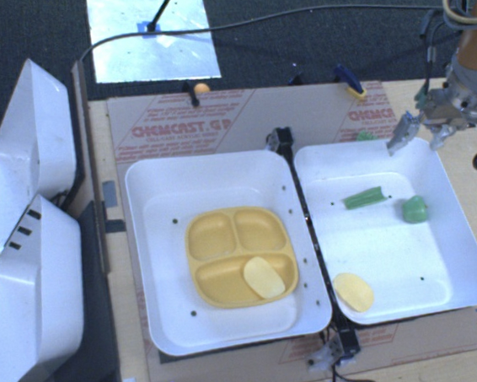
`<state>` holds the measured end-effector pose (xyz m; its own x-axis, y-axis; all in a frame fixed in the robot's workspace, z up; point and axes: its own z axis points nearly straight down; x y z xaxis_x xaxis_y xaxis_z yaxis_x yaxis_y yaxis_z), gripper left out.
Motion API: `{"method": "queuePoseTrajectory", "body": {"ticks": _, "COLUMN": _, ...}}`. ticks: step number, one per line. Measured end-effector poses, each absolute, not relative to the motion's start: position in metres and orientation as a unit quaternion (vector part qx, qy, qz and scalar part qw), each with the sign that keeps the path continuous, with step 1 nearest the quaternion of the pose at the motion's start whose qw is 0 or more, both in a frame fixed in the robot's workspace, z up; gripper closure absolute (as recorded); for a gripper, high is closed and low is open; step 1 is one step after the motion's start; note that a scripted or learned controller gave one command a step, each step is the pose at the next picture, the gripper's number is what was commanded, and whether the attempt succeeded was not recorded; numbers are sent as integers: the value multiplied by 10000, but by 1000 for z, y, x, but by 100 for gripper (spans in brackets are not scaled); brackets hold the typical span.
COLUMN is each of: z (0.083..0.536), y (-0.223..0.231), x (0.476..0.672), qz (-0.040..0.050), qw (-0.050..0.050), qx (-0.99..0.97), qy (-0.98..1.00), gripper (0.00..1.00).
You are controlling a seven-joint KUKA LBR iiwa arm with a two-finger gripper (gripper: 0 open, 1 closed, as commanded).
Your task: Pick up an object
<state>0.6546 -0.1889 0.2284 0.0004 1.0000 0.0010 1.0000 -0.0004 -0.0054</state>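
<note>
Camera view: jaws (421, 132) apart, empty.

The arm reaches in at upper right; its gripper (420, 134) hangs low, fingers spread apart, holding nothing.

yellow tray (203, 270), green ball (414, 209), white bins (155, 203)

Two shallow white plastic bins (163, 179) (455, 231) side by side on a printed cardboard sheet (214, 121) covering the desk (104, 158)
</note>
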Motion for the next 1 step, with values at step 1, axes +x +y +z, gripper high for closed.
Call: {"method": "queuePoseTrajectory", "body": {"ticks": 1, "z": 232, "y": -189, "x": 656, "qz": -4, "qw": -6, "qx": -7068, "qy": -7074, "gripper": 0}}
